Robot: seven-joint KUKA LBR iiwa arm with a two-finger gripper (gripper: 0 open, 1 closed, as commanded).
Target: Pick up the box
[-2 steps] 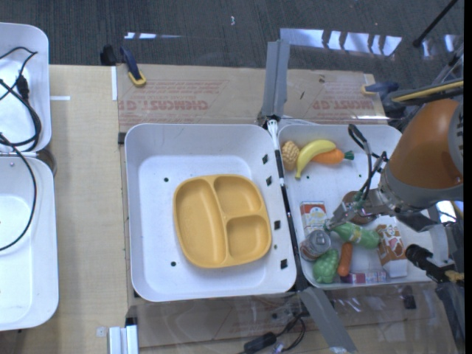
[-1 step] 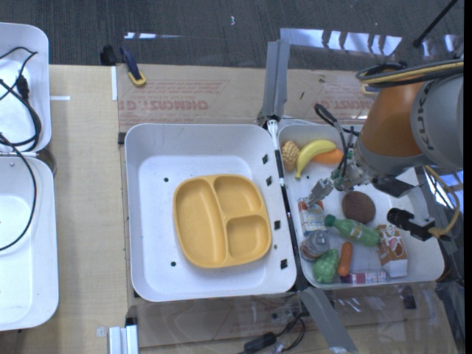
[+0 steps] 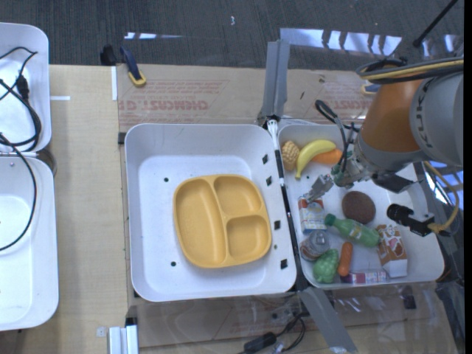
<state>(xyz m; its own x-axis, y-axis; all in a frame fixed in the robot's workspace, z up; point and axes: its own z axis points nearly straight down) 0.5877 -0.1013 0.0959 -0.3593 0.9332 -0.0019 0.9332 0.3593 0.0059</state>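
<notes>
- The end effector [image 3: 322, 186], a metallic two-finger tool, is hanging over the upper left part of the right bin [image 3: 435, 260], its tips pointing down beside a small carton; whether its fingers are parted or closed cannot be told, and nothing is visibly gripped between them.
- The grey arm [image 3: 435, 116] with its glossy orange band [image 3: 387, 124] is reaching in from the right, crossing over the bin's upper right corner.
- The box [image 3: 391, 250], a small upright carton in white and brown-red print, is standing near the right wall of the right bin, apart from the tool; its lettering is too small to read.
- A smooth yellow banana [image 3: 313, 153] is lying along the bin's top edge, with a bumpy yellow corn cob [image 3: 290, 153] just beside it on the left and an orange item touching its right end.
- A round dark brown object [image 3: 358, 206] is sitting mid-bin, above a green plastic bottle [image 3: 352, 230] lying on its side.
- A white carton with red print [image 3: 313, 216], a green vegetable-shaped toy [image 3: 325, 266] and an orange carrot shape [image 3: 345, 259] are crowding the lower left of the bin.
- The left bin [image 3: 147, 198], white with small holes, is carrying a yellow three-compartment tray [image 3: 221, 220] with rounded corners.
- The pale wooden tabletop [image 3: 85, 198] is bearing a brown sheet with reversed red lettering, not clearly legible.
</notes>
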